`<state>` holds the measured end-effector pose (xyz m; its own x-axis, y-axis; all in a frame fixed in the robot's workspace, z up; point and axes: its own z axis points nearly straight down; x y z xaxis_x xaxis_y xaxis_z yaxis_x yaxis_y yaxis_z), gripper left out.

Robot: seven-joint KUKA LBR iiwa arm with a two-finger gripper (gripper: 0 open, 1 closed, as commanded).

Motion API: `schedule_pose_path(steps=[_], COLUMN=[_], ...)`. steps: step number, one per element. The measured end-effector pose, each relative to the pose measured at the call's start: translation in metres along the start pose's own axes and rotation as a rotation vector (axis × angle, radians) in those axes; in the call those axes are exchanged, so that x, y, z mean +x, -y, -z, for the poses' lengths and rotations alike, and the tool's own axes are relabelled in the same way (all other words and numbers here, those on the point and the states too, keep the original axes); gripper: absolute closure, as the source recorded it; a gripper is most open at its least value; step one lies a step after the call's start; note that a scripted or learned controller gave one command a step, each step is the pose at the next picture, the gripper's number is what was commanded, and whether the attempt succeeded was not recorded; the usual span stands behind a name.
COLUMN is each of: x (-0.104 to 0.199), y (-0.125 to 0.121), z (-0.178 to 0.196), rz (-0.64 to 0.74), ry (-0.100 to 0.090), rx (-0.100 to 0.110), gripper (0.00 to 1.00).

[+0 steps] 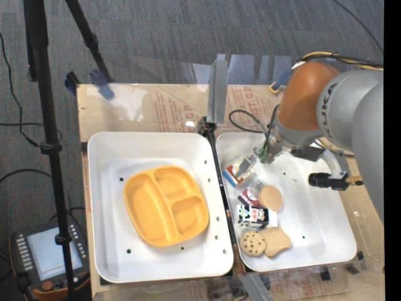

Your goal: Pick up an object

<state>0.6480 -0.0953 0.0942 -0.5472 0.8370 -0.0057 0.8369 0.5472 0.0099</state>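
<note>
While the gripper (266, 153) hovers low in the right bin (326, 243), its finger state can't be told. Nearest target: red-and-white packet (239, 168), just beside the tip, near the bin's left wall. Best to centre over it and descend straight, keeping off the round cookie (270, 197) and cow-print carton (255, 216).

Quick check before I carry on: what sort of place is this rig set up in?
Most likely a robotics lab or test cell, not a kitchen. A tripod stands on grey carpet, a control pendant sits beside the bench, and the food in the right bin looks like toy items.
</note>
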Motion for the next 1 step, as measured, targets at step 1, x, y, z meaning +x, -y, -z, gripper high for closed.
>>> schedule_pose_path(steps=[1], x=[0.0161], y=[0.0594], z=[0.0007], rz=[0.02], ry=[-0.002], rx=[0.001], gripper=[0.0])
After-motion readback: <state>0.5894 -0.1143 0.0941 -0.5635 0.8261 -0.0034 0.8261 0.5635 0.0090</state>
